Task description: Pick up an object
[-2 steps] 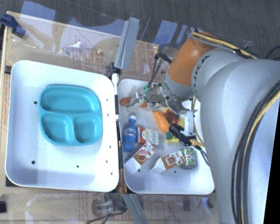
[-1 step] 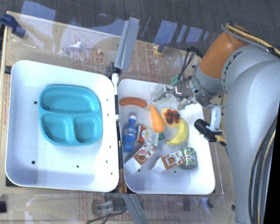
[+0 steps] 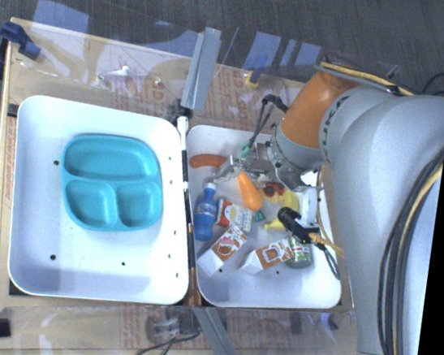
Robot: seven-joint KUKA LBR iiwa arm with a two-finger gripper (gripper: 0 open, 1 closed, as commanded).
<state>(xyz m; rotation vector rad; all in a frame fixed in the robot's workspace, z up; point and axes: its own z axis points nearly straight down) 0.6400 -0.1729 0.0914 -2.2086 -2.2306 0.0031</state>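
Objects for picking sit heaped in the right bin (image 3: 325, 290), and none of them looks lifted yet: as far as I can judge, the pick is not done. The arm (image 3: 369, 177) reaches in from the right with its orange band over the bin's far end, and the gripper (image 3: 250, 167) is down among the clutter, close to an orange carrot-shaped toy (image 3: 249, 191). Whether the pincer is spread or closed, or has hold of anything, I cannot tell, since the wrist and the clutter hide it. What remains is to close on one item and raise it clear. By count: two white bins, the left bin (image 3: 22, 259) holding one blue divided tray (image 3: 112, 180); in the right bin one blue bottle (image 3: 205, 211), one reddish sausage-shaped piece (image 3: 204, 161), one small can (image 3: 300, 255), and some small cartons I cannot count surely.
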